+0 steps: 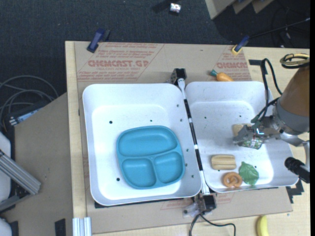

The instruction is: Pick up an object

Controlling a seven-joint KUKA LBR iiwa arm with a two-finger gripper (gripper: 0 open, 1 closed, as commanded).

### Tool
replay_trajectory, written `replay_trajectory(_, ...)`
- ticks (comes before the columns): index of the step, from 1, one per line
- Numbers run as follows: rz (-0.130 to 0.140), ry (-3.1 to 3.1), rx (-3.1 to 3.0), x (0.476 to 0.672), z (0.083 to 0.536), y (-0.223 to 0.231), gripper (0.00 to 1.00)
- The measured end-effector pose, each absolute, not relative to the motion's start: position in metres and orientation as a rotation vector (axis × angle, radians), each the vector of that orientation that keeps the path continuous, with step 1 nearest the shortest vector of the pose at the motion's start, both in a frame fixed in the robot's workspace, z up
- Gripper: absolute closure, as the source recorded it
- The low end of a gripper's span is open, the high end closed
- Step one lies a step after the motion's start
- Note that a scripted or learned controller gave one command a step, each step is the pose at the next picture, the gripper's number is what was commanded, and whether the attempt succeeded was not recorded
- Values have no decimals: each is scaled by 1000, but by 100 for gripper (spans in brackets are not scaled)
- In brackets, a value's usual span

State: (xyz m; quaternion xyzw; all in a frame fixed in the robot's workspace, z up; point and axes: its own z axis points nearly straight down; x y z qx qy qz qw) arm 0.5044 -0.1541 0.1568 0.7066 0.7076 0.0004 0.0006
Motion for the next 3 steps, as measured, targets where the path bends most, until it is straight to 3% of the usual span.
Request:
replay_trajectory(1, 3, 2223, 2219, 555, 220, -69, 100)
replay_trajectory(3, -2, 2225, 2223, 519, 216, 11, 100)
